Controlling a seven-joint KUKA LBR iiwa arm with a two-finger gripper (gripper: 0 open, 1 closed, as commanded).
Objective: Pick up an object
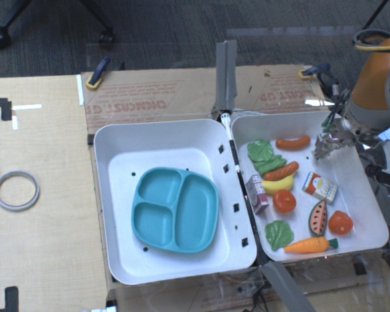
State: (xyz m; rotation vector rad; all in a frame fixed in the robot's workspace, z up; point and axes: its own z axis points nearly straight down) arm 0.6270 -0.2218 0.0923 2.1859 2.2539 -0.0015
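The right bin (380, 229) holds several toy foods. A red sausage (292, 142) lies at the back, with a green lettuce leaf (265, 155) to its left. Nearer the middle are an orange chilli (281, 172), a yellow banana (277, 184), a red tomato (285, 201) and a small dark carton (256, 193). A red-and-white packet (320, 186), a watermelon slice (318, 218), a second tomato (340, 222), a carrot (310, 245) and a green leaf (278, 233) lie toward the front. My gripper (327, 146) hangs over the bin's back right corner, just right of the sausage, with nothing visibly in it.
In the left bin (111, 191) lies a blue divided plate (175, 210). A grey post (226, 76) rises behind the bins' shared wall. On the wooden bench at far left sits a tape roll (14, 190). Cables and arm parts crowd the right bin's right rim.
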